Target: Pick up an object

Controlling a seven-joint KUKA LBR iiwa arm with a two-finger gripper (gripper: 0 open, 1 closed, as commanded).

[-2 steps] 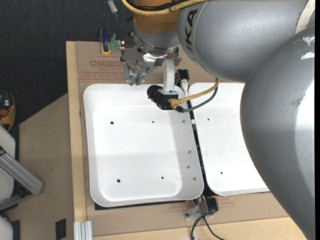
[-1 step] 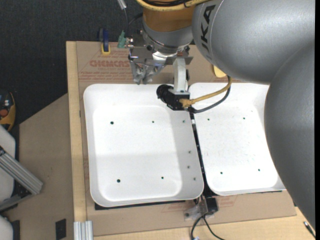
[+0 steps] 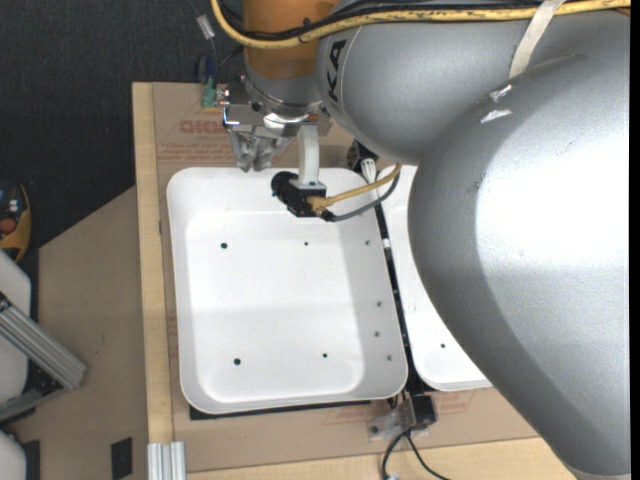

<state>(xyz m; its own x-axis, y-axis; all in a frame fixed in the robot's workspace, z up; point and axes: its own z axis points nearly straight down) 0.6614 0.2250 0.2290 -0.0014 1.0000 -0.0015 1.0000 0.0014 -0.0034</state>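
My gripper (image 3: 257,156) hangs over the far rim of the left white bin (image 3: 190,268), near its back middle. Its grey fingers (image 3: 247,154) point down, stand close together and have nothing between them. The bin's floor bears a few small dark dots. My large grey arm reaches in from the right and hides most of the right bin (image 3: 440,368), so what lies in it cannot be seen.
Both bins rest on a brown cardboard-coloured board (image 3: 150,218). An aluminium profile (image 3: 40,343) lies off the board at the left. A small black connector with a cable (image 3: 415,413) sits at the front edge between the bins.
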